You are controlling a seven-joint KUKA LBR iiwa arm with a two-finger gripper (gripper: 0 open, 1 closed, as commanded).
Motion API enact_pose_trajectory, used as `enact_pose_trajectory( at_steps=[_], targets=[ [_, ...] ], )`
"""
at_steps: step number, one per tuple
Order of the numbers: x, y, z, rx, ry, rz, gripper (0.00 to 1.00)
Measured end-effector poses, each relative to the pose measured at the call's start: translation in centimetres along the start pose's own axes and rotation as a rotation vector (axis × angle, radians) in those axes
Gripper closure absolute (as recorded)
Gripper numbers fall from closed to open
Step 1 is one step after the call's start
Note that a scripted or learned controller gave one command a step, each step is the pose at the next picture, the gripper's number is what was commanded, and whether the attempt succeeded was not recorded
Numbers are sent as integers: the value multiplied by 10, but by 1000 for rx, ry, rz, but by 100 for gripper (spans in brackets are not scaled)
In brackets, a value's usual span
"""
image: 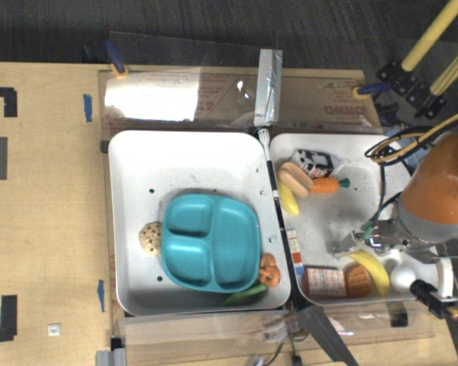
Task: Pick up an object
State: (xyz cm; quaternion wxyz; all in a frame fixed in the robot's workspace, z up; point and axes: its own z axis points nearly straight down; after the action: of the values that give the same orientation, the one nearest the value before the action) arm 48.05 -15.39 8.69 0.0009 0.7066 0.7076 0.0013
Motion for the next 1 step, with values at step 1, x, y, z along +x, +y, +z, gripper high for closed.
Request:
enact_pose_trajectory(
  at_steps=[1],
  targets=[
    [-1, 2, -11, -7, -3, 1, 100]
  ],
)
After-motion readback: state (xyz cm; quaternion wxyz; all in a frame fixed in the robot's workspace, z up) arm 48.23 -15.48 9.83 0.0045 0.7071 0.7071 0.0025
